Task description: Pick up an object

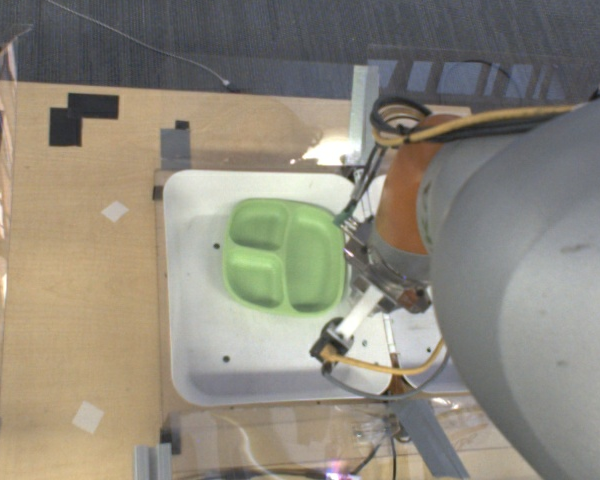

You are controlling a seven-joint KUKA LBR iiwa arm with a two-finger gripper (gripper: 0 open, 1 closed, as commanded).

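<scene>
Reaching in from 3 o'clock, your gripper [353, 253] sits at the green divided plate's [285, 256] 3 o'clock rim, wrist hiding it so you cannot tell open or closed, plate flat in the white bin [195, 358], slightly toward 12 o'clock.

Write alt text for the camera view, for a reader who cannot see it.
A green three-part plate lies in a white bin on a wooden bench. The grey arm with its orange band reaches in from the right, its end at the plate's right edge.
</scene>
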